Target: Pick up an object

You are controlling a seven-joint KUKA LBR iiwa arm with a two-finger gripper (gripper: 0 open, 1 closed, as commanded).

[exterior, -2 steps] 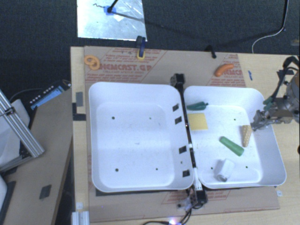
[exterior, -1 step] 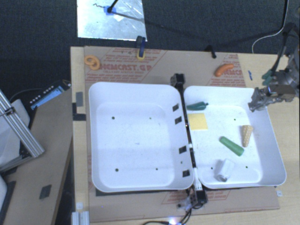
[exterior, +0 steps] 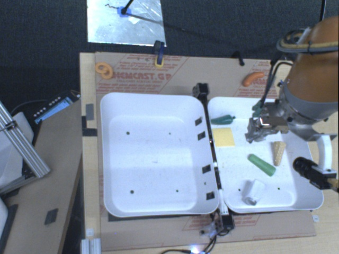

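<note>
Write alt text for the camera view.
A grey robot arm's gripper hovers over the right white bin, among a yellow square, green cylinder, cone, green marker and white cup. The left bin sits alongside.

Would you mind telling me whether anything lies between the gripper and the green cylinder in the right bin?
Nothing visible does. The gripper hangs above the right bin, and the green cylinder lies just below it in the view, with bare white floor between. The cone sits off to the cylinder's right, apart from it.
</note>
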